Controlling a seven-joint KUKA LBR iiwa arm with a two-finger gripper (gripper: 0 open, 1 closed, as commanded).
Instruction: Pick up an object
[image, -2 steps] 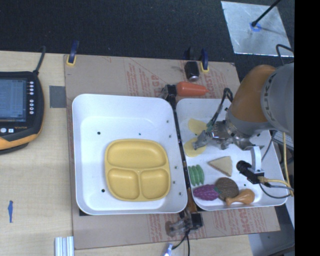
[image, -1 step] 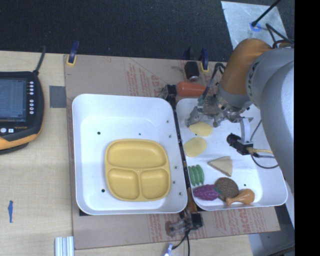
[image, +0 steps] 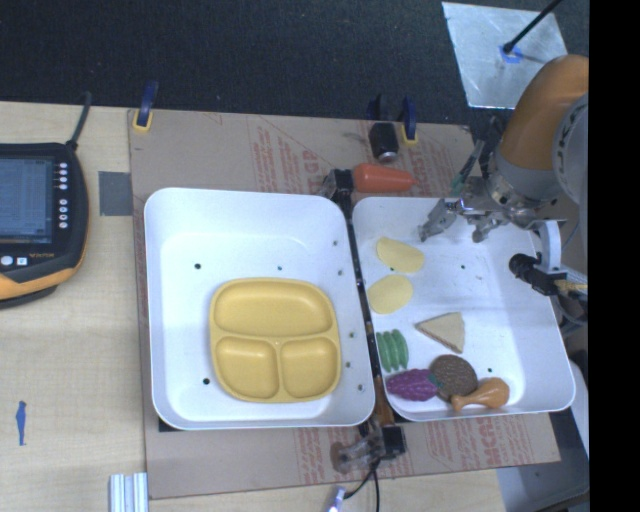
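Observation:
The right bin holds several toy foods. Two pale yellow slices lie near its left wall. Below them are a green bean bundle, a tan wedge, a purple piece, a brown round patty and a drumstick. My gripper hangs over the bin's far part, right of the upper yellow slice. It is open, with nothing between its fingers.
The left bin carries a yellow three-compartment tray. An orange toy lies on the cardboard just beyond the bins. A teach pendant rests at the far left of the bench.

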